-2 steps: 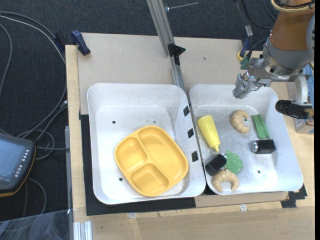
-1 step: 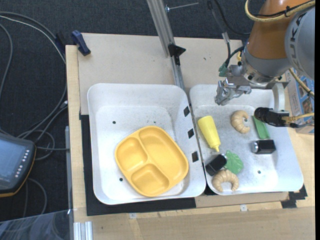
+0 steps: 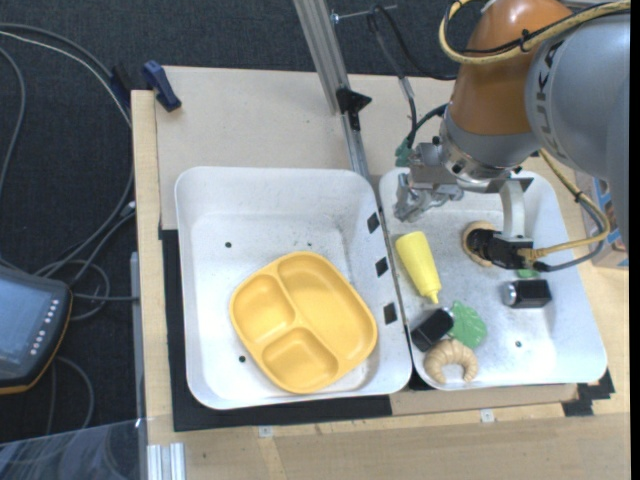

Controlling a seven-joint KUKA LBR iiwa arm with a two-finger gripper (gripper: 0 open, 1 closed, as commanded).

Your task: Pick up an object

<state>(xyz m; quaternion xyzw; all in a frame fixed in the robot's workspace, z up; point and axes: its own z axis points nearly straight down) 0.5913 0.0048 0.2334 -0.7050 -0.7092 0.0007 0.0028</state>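
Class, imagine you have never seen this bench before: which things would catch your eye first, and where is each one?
The bright yellow divided tray lies in the left bin. Above the right bin looms the arm's orange band, its gripper near a yellow bottle. A croissant sits at that bin's front edge.

The scene is evenly and brightly lit from overhead. Glare is seen on the orange band (image 3: 512,30) at one o'clock, and the white bins (image 3: 262,200) are nearly washed out. Shadows are soft and short. Mild softness is noted overall; the dark floor (image 3: 60,148) at nine o'clock is underexposed.
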